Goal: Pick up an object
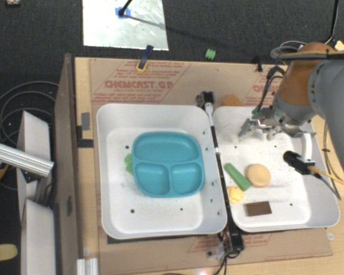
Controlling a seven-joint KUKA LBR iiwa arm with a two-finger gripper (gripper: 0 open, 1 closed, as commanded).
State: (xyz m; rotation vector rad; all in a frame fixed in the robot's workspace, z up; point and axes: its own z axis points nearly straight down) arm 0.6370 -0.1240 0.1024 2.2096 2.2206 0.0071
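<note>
My gripper (255,130) hangs over the far part of the right bin (321,211), its fingers spread open with nothing between them. Nearer the front of that bin lie a tan round lump (258,175), a green stick (237,176), a small yellow piece (235,195) and a brown flat block (257,208). All of them lie apart from the gripper, below it in the view. The left bin (112,153) holds a blue divided plate (167,163), and a green thing (128,163) peeks out from under the plate's left edge.
The two bins meet at a dark divider (216,153). An orange scrap (232,100) lies on the cardboard just behind the right bin. My arm (315,85) comes in over the right bin's far right corner.
</note>
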